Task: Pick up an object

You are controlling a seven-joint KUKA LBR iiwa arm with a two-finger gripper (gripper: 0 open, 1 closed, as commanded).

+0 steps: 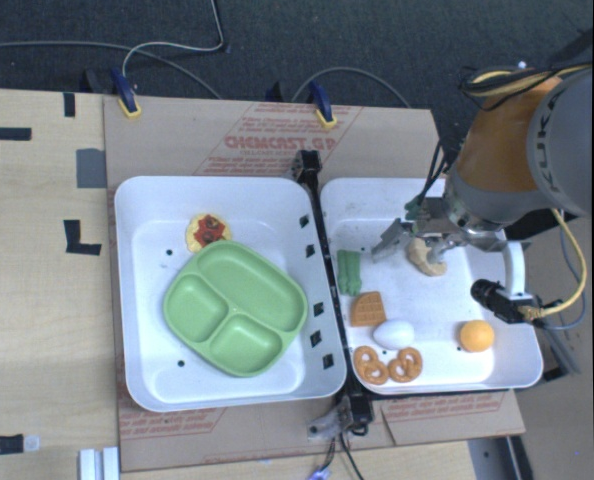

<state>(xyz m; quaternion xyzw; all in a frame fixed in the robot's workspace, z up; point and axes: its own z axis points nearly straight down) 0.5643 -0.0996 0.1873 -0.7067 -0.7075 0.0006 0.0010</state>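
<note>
bins (pixel 137 298): 2
tray (pixel 235 308): 1, left bin
pretzels (pixel 388 365): 2
orange (pixel 475 336): 1
gripper (pixel 417 236): right bin, far side, fingers spread wide, nothing held

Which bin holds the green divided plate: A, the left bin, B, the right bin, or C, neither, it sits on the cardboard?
A: the green divided plate lies inside the left bin, just below a small pizza toy.
</note>
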